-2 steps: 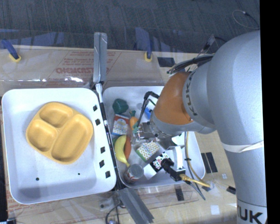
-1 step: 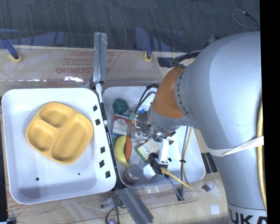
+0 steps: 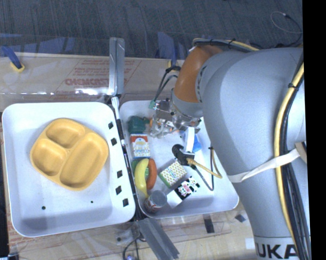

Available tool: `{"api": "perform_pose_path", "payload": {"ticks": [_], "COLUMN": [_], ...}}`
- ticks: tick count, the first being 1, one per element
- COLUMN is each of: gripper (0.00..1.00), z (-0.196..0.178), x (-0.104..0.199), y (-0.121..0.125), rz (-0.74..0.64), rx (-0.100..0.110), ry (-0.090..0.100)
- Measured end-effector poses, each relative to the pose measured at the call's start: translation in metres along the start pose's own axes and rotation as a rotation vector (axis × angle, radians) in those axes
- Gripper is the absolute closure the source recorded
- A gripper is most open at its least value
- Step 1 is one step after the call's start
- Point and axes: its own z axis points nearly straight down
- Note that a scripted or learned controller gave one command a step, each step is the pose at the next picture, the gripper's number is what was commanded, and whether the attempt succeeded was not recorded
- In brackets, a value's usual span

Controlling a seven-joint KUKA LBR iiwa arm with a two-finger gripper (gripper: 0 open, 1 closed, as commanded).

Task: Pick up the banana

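We count two white bins on the bench (image 3: 38, 72): the left bin (image 3: 21, 211) and the right bin (image 3: 221, 202), side by side.

Left bin: one yellow plate (image 3: 69, 153) with three compartments.

Right bin: one banana (image 3: 141, 174), one orange-red piece (image 3: 152, 174) touching its right side, one small red-and-white carton (image 3: 140, 145) just above it, one dark green item (image 3: 137, 124) near the top left corner, one patterned green box (image 3: 172, 173), one black-and-white cow-print piece (image 3: 187, 188), one dark round cup-like thing (image 3: 155, 201) at the bottom edge.

The banana lies along the right bin's left wall, long axis running top to bottom of the view, one tip toward the carton, the other toward the cup.

One arm (image 3: 248, 113); its gripper (image 3: 168, 121) sits over the upper part of the right bin, apart from the banana. We cannot tell how the jaws stand.
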Motion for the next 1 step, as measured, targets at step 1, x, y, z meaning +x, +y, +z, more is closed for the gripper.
{"api": "perform_pose_path", "payload": {"ticks": [1], "gripper": [0.0], "z": [0.0038], "x": [-0.0125], "y": [0.0229], "rz": [0.248], "rx": [0.021], "ry": [-0.002]}}
